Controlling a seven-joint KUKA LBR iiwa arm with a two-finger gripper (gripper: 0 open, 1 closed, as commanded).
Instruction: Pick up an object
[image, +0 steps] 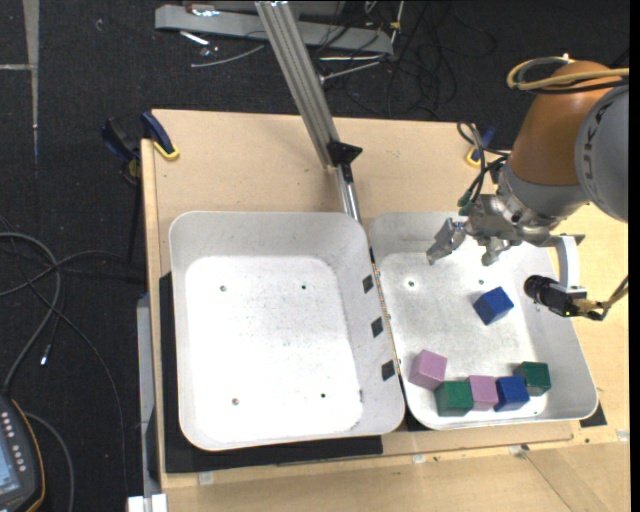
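The claw (465, 245) hung over the right bin (420, 235), fingers spread, holding nothing. A blue cube (493, 305) lay nearby.

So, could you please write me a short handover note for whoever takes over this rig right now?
Gripper: open, holding nothing, above the far part of the right bin.
Objects, all in the right bin: a lone blue block mid-bin, just nearer the camera than the gripper; along the near wall a pink block, green block, second pink block, second blue block and second green block.
Done: nothing picked up.
Left: descend on a block, close, lift. The lone blue block looks easiest, since it stands apart.
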